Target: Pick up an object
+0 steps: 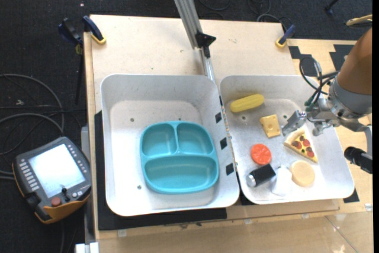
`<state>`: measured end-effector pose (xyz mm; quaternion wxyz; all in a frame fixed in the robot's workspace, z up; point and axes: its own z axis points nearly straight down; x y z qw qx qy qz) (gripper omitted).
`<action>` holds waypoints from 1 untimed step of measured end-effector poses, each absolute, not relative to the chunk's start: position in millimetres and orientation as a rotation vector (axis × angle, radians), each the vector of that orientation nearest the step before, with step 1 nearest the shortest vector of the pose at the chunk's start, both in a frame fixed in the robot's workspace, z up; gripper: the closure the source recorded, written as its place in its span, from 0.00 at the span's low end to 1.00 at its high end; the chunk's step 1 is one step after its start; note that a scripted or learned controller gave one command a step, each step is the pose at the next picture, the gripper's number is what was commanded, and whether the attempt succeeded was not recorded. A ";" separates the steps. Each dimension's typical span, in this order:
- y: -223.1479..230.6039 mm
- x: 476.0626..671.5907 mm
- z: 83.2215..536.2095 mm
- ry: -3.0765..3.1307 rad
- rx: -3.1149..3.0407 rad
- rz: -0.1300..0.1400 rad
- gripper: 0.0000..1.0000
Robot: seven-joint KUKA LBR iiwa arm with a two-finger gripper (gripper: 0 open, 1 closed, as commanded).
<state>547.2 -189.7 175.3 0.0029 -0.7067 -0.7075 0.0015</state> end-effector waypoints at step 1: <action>-185.2 545.8 111.2 -2.218 -2.216 0.005 0.00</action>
